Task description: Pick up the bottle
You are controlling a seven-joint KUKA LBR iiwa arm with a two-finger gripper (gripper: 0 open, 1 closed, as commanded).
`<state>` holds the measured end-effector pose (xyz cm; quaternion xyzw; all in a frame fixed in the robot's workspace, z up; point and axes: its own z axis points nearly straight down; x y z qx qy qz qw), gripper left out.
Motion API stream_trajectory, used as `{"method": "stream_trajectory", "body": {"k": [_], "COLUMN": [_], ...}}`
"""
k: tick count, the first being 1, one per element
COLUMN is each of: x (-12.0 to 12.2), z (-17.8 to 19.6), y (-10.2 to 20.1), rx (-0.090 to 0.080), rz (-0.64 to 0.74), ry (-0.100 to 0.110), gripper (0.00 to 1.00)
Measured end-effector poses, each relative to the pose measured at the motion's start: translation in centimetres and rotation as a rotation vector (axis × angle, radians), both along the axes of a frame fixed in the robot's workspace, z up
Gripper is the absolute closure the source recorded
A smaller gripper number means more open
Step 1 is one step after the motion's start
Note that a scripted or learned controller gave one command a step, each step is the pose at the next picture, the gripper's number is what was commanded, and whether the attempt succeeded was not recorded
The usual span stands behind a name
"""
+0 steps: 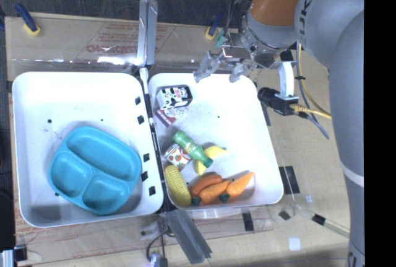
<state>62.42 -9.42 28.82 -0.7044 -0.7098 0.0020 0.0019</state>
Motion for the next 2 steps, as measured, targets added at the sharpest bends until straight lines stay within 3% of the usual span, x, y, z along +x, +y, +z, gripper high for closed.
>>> {"method": "stream_trajectory", "body": {"k": [1, 2], "x": [-2.8, -7.4], "z": [-15.2, -19.8], "y": [-3.7, -0.7], "rx": [0.000, -0.001], "rz": [-0.119, -0.399], "ry": [0.001, 0.001], "gripper": [0.00, 0.00]}}
